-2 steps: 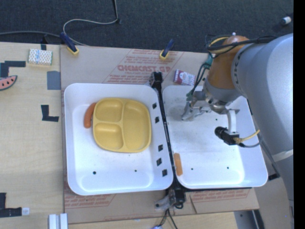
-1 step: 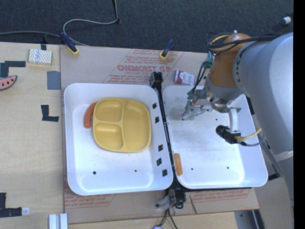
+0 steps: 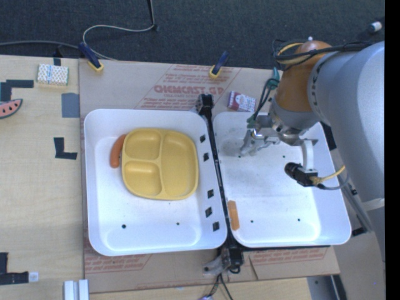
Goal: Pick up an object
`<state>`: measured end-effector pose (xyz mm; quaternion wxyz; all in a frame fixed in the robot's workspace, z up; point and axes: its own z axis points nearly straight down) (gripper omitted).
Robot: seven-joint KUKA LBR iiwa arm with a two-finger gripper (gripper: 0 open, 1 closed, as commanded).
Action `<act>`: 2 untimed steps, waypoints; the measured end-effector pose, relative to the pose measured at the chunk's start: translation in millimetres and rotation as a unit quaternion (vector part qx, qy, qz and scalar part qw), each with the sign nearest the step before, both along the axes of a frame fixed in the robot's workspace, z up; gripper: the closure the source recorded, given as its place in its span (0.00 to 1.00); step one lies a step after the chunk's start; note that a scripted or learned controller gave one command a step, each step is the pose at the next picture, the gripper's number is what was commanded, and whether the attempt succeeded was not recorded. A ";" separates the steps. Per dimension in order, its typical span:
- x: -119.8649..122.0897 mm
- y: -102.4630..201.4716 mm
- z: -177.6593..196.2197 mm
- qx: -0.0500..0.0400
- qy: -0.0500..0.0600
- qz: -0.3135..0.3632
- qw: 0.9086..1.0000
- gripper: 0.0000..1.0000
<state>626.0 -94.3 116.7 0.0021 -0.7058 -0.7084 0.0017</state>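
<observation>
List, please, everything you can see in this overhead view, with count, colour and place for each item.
Bins: two, white; left bin and right bin, side by side on the bench.
Divided plate: one, yellow, in the left bin.
Sausage-like piece: one, orange, in the left bin, against the plate's left edge.
Second sausage-like piece: one, orange, in the right bin, by its left wall.
Clamps: two, blue and yellow, on the cardboard's far edge.
Small packet: one, red and white, beyond the bins.
Sponge-like block: one, yellowish, far left on the bench.
Arm: one, grey with orange band, entering from the right.
Gripper: one, low over the right bin's far part.
</observation>
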 end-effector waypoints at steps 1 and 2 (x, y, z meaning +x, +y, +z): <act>0.0 -0.1 -0.1 0.000 0.000 0.000 1.000 0.00; -0.1 0.8 9.1 0.001 0.001 0.000 1.000 1.00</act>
